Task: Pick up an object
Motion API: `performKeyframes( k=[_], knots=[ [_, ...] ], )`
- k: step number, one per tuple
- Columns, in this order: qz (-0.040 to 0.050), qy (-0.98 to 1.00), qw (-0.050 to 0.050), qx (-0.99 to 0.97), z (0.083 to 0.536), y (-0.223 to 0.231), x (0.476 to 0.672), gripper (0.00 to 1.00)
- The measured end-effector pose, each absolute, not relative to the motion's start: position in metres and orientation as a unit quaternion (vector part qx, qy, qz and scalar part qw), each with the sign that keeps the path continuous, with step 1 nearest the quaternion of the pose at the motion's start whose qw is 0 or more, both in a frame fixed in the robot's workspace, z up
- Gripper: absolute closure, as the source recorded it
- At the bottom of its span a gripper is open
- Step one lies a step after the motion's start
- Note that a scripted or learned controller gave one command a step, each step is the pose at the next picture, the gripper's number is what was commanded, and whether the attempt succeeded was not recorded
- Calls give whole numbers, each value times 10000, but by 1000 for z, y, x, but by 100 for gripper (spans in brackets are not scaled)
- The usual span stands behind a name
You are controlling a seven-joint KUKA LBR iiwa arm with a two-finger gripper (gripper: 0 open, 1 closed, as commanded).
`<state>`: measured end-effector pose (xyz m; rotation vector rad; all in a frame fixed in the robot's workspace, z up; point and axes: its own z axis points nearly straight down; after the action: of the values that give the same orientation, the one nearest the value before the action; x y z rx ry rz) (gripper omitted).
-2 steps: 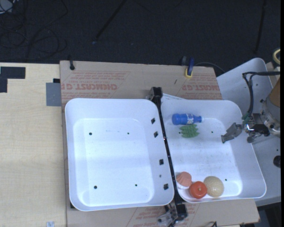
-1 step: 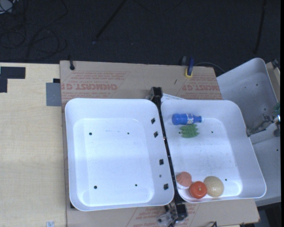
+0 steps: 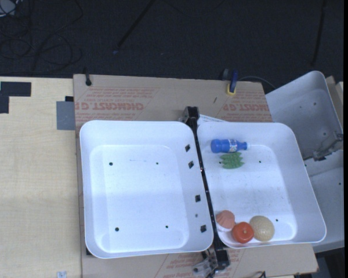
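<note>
The right bin [image 3: 306, 185] holds several small objects. A blue bottle [image 3: 228, 146] with a white cap lies on its side near the far wall. Just in front of it sits a small green leafy item [image 3: 232, 161]. In the near corner three things are bunched together: a pale pink rounded piece [image 3: 225, 219], a red tomato-like ball [image 3: 242, 232] and a beige ball [image 3: 262, 228], all touching or nearly touching.
The left bin [image 3: 138, 133] stands beside the right one, with a black strip [image 3: 200, 178] of clips between them. Both rest on a cardboard sheet [image 3: 162, 100]. A tilted white panel [image 3: 304, 106] rises at the right. A blue and yellow clamp [image 3: 232, 83] is at the cardboard's far edge.
</note>
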<state>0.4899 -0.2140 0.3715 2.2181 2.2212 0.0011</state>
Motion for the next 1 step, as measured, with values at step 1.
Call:
performKeyframes(
  k=[1],
  knots=[
    [5,7079,14,7063,410,-214,491,0]
  ],
)
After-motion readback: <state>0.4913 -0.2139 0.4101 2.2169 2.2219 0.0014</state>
